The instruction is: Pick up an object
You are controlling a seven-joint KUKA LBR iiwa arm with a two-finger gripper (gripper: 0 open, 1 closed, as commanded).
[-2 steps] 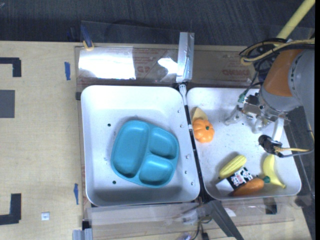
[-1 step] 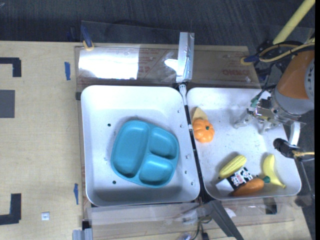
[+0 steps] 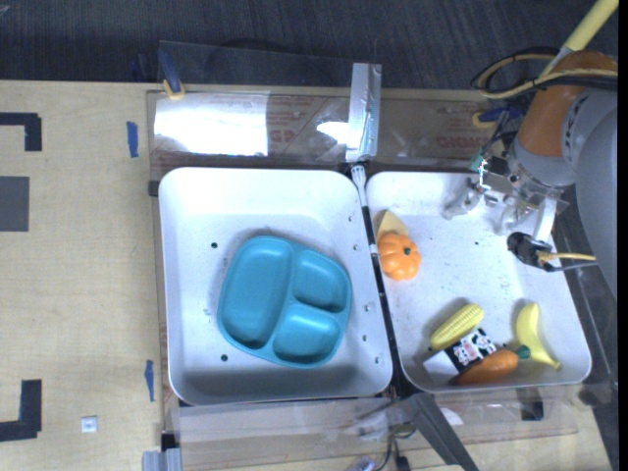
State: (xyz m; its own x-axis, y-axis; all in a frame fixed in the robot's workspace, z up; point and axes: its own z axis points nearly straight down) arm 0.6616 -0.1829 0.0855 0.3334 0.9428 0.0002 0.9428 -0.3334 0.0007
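While the arm (image 3: 574, 116) reaches in from the upper right of the frame, its end effector (image 3: 486, 207) hangs over the upper part of the right bin (image 3: 442, 263), with its two metal fingers (image 3: 461, 202) spread apart and nothing between them. This looks like the approach step: no object has been grasped yet.

The candidates all lie in the right bin. A small orange pumpkin (image 3: 399, 258) sits against the bin's left wall, touching a yellow wedge-shaped piece (image 3: 390, 224) just above it. Toward the lower right of the frame a corn cob (image 3: 456, 325), a black-and-white block (image 3: 471, 347), a carrot (image 3: 488, 365) and a banana (image 3: 533, 335) cluster near the bottom edge, the carrot and block touching each other. The left bin (image 3: 186, 214) holds a blue divided plate (image 3: 285, 300).

The pumpkin appears the nearest target, standing apart from the lower cluster. The next move would call for shifting the end effector left and down in the frame until it is over the pumpkin, lowering with the fingers straddling it, then closing. The bin wall beside it leaves little room for one finger.
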